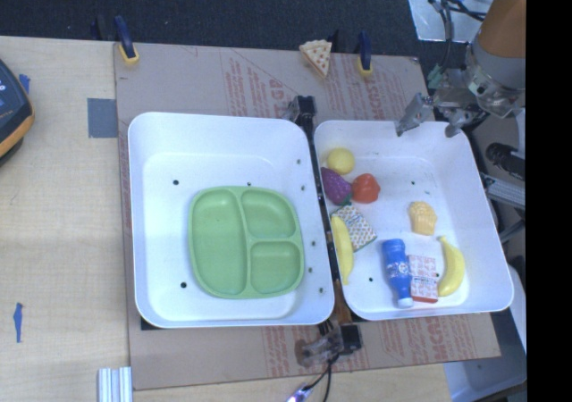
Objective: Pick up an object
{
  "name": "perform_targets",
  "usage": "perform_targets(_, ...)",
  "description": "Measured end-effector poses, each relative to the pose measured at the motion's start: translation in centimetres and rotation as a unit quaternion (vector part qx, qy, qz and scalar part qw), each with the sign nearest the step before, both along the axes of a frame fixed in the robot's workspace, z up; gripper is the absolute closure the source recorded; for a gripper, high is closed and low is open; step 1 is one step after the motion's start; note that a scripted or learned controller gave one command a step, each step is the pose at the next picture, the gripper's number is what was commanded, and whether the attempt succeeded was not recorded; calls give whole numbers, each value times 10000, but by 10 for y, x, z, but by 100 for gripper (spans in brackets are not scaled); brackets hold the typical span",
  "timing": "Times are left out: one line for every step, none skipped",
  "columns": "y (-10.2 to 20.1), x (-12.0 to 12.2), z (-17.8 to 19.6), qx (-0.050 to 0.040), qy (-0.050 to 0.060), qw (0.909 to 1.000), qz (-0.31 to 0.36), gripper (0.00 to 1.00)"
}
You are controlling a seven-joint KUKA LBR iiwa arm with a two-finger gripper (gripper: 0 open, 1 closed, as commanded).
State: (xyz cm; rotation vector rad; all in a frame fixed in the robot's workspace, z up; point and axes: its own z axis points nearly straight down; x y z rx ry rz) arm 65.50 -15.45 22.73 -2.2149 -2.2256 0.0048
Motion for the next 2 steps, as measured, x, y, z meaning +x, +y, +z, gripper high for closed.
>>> perform_targets(46, -46, -130, -5, 15, 10000, -3, 0)
perform_targets(45, -44, -118, -11, 6, 10000, 13, 100)
